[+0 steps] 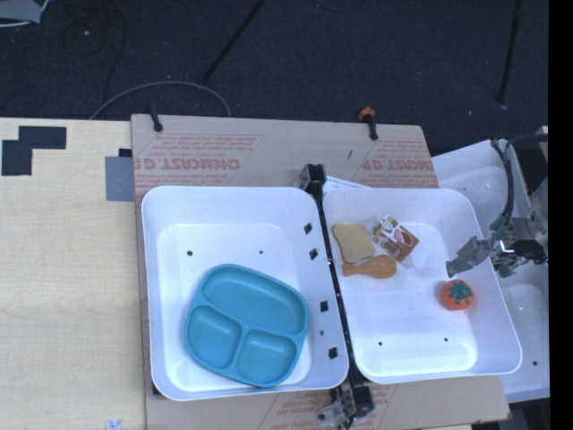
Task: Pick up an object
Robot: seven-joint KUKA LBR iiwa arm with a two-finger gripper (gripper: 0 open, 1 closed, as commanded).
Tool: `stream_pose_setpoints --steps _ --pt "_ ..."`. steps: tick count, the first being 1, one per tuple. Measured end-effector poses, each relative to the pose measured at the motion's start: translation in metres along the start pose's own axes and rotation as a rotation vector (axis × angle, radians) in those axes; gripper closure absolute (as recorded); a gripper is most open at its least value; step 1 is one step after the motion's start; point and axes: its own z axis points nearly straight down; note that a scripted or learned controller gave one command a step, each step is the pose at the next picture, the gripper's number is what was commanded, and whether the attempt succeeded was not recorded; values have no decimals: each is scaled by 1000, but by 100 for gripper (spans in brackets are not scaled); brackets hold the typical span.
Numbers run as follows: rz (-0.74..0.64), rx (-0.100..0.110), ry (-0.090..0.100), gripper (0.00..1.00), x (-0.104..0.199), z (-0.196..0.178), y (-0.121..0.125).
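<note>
On the bench (72, 267) of pale wood lies a brown cardboard sheet (269, 155) with red print, and on it sit two shallow white bins side by side, touching along a dark clamped seam down the middle. Largest of what they hold is the blue tray (246, 325), a divided plate with three compartments, lying flat in the left bin (166, 231) toward its near right corner.

The right bin (421, 361) holds the smaller pieces. Near its far left, just beside the seam, a tan toast slice (353, 241) lies flat, and touching its near edge is an orange-brown drumstick (370, 268), laid crosswise with its thin end toward the seam. Just right of the toast is a small packet (395, 238) in red, white and brown, touching or nearly touching the drumstick's thick end. Well apart from these, near the bin's right wall, sits a small orange fruit (457, 295) with a green top.

At the right rim of that bin is the gripper (479, 253), reaching in from the right on its grey arm (524, 240). One dark finger (466, 258) slants down toward the bin floor, just above and beside the fruit, apart from it. Nothing lies between the fingers; whether they stand wide or narrow cannot be told from this angle.
</note>
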Motion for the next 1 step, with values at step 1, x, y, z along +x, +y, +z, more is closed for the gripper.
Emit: stream_pose_setpoints --steps 1 --pt "-3 -13 -3 0 0 -6 2"
